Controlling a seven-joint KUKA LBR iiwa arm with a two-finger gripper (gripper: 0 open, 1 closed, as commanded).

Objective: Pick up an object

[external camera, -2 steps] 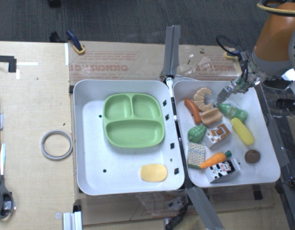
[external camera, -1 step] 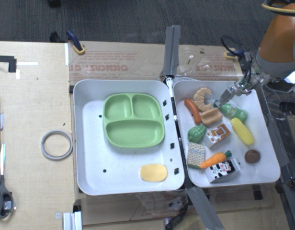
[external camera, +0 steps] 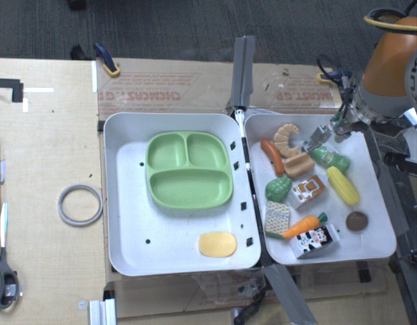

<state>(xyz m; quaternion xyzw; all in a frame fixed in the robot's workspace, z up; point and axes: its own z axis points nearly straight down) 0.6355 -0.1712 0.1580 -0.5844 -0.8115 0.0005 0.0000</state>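
My gripper (external camera: 317, 138) hangs low over the back of the right bin (external camera: 379, 249), reaching in from the upper right. Just below it lie a green pepper (external camera: 330, 158) and a brown bun (external camera: 298, 163); whether it touches either is unclear. To its left are a tan croissant (external camera: 286, 135) and an orange sausage (external camera: 271, 156). Further forward lie a yellow corn cob (external camera: 343, 185), a broccoli piece (external camera: 278, 189), a small carton (external camera: 307, 190), a waffle (external camera: 277, 216), a carrot (external camera: 304, 226), a brown ball (external camera: 357, 221) and a black-and-white box (external camera: 317, 241).
The left bin (external camera: 120, 235) holds a green divided plate (external camera: 189, 168) and a yellow oval piece (external camera: 217, 244). On the bench at the left lie a tape ring (external camera: 80, 204) and scissors (external camera: 4, 277). A blue clamp (external camera: 107, 59) sits behind the bins.
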